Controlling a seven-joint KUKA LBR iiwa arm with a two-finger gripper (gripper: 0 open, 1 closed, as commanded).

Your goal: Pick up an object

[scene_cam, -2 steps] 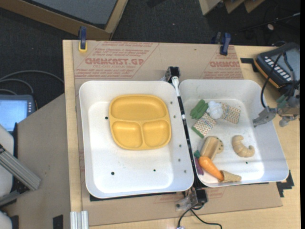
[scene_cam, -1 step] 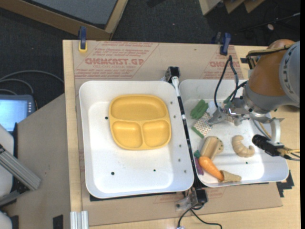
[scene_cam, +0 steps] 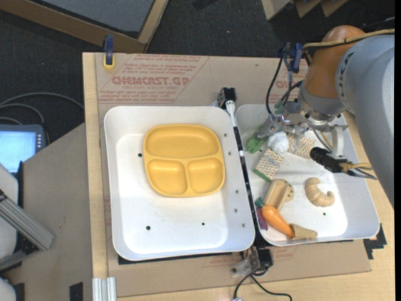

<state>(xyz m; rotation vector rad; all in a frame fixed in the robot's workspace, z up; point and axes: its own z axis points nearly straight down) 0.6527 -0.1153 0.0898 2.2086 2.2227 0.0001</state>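
On the worktop (scene_cam: 156,74), the left bin (scene_cam: 119,187) holds a yellow divided plate (scene_cam: 183,158). In the right bin (scene_cam: 357,218) lie a patterned packet (scene_cam: 269,163), a carrot (scene_cam: 276,221) beside a tan cylinder (scene_cam: 277,194), and a croissant (scene_cam: 319,192). The tool (scene_cam: 289,130) hangs low over a white crumpled lump (scene_cam: 279,142) at the bin's far end; whether it grips anything, I cannot tell.

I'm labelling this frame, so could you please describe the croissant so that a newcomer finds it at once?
Look in the right bin, the one the arm reaches into. The croissant lies near its front right, right of the wooden cylinder. It alone is a pale, ridged crescent.
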